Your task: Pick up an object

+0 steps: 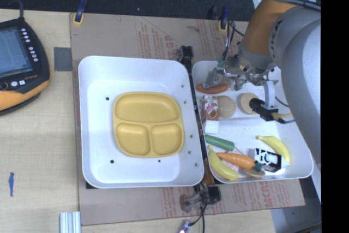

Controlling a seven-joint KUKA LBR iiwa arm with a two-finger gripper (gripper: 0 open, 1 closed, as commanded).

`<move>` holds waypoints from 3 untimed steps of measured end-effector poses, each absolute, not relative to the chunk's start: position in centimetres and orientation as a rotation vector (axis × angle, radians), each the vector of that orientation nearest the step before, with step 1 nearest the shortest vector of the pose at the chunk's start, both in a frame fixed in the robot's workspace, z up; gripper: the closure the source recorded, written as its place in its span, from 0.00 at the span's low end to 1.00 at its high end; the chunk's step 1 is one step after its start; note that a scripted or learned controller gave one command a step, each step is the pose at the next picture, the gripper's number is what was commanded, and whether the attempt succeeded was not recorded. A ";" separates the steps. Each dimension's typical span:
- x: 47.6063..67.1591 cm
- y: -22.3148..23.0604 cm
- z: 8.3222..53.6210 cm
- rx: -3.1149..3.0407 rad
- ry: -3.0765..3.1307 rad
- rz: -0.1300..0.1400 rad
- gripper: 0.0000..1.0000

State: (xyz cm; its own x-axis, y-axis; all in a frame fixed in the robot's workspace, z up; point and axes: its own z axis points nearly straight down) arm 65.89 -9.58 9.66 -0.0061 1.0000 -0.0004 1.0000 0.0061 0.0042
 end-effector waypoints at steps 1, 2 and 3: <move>66.0 -10.8 9.7 2.214 2.223 0.010 0.00; 65.9 -9.6 9.7 2.215 2.222 0.003 0.00; 65.9 -9.6 9.6 2.214 2.225 0.003 0.00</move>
